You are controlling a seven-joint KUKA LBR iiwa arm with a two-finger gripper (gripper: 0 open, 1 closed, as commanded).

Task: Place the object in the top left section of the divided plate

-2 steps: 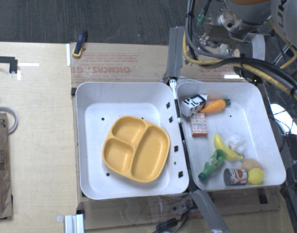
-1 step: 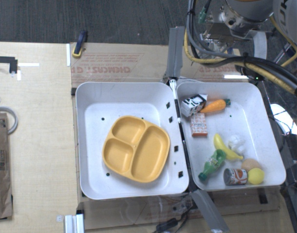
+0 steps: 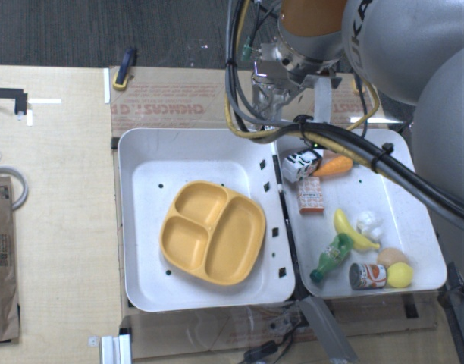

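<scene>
**Above the right bin's far edge, the arm hangs over the toys**

At the far edge of the right bin [image 3: 437, 279], the gripper [image 3: 271, 101] hangs among black and yellow cables, below the orange band of the arm [image 3: 399, 29]. Its tips are lost in the clutter there, so I cannot tell its state, and nothing can be seen held in it.

The toys lie in the right bin, nearer than the gripper. Closest to it, near the bin's far left corner, is a black-and-white object [image 3: 300, 162], touching an orange carrot [image 3: 334, 165] on its right. Just nearer lies a small red-and-white box [image 3: 311, 195]. Toward the bin's middle are a yellow banana [image 3: 352, 230] and a white lump [image 3: 367, 221], with a green bottle [image 3: 330, 257] tilted toward the near left corner. Along the near edge sit a tin can [image 3: 368, 276], a lemon [image 3: 399, 276] and a tan egg-like piece [image 3: 392, 257].

The yellow divided plate [image 3: 213, 232] sits in the middle of the left bin [image 3: 133, 203], well apart from the gripper, with nothing in its sections.
</scene>
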